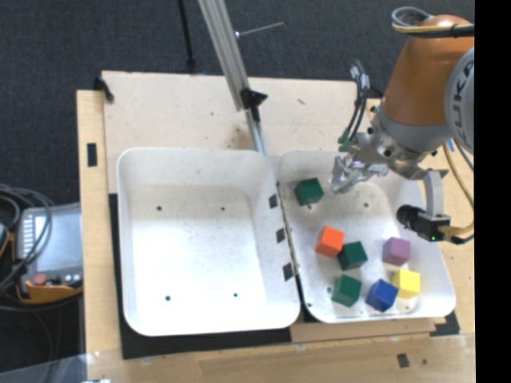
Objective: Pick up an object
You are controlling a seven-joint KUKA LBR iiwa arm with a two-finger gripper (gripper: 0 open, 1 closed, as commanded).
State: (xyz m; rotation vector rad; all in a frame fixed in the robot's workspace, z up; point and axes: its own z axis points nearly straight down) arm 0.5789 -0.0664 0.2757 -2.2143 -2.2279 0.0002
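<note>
The right bin (369, 202) holds several small cubes. A green cube (308, 191) lies near its upper left, apart from the others. Lower down sit an orange cube (330, 241), a dark green cube (352, 254), another green cube (346, 290), a blue cube (382, 294), a yellow cube (407, 282) and a purple cube (396, 250). My gripper (343, 178) hangs over the bin's upper middle, just right of the lone green cube, fingers pointing down. Nothing is visible between its fingers.
The left bin (200, 238) lies beside the right one, sharing a raised middle rim. A slanted metal pole (227, 54) rises behind the bins. A black cable box (423, 220) hangs from the arm over the right bin's right side.
</note>
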